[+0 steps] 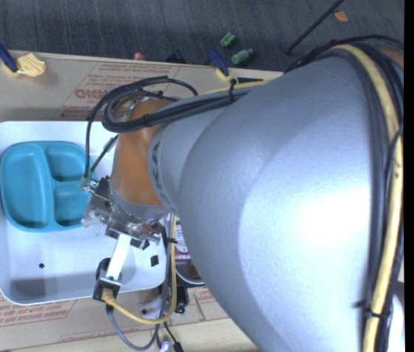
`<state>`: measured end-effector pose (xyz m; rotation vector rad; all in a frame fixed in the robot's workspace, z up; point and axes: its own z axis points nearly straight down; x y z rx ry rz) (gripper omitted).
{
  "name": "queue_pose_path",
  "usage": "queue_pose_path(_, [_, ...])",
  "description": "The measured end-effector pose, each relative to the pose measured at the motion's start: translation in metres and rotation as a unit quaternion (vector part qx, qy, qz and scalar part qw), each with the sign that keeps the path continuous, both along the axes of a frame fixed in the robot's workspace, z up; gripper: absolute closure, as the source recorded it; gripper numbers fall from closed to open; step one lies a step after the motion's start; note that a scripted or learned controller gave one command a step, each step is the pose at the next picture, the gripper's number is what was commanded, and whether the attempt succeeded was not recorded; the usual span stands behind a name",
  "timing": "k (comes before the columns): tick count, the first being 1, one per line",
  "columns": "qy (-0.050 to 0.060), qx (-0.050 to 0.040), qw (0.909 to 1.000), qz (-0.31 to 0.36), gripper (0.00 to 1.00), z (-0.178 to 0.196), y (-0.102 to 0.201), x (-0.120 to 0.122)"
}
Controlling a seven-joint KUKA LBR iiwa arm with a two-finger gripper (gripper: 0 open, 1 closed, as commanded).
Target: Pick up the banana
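Observation:
My grey arm comes in from the right and covers most of the view, including the right bin. Its orange band (135, 169) hangs over the right side of the left white bin (16, 281). The gripper (110, 217) sits below the band, low over the bin floor, just right of a blue divided tray (34, 185). The wrist hardware blocks the gripper's tips, and I see nothing held.
The blue tray lies in the upper left of the left bin. A small dark speck (42, 265) marks the bin floor near the front. The bins rest on a cardboard sheet (82, 79). Small green items (235, 48) lie on the dark floor beyond.

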<state>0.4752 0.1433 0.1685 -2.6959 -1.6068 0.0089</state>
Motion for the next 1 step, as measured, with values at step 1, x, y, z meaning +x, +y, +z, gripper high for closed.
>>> queue_pose_path(1, [0.002,0.0003,1.0,0.003,1.0,0.0096,0.0007,-0.0002])
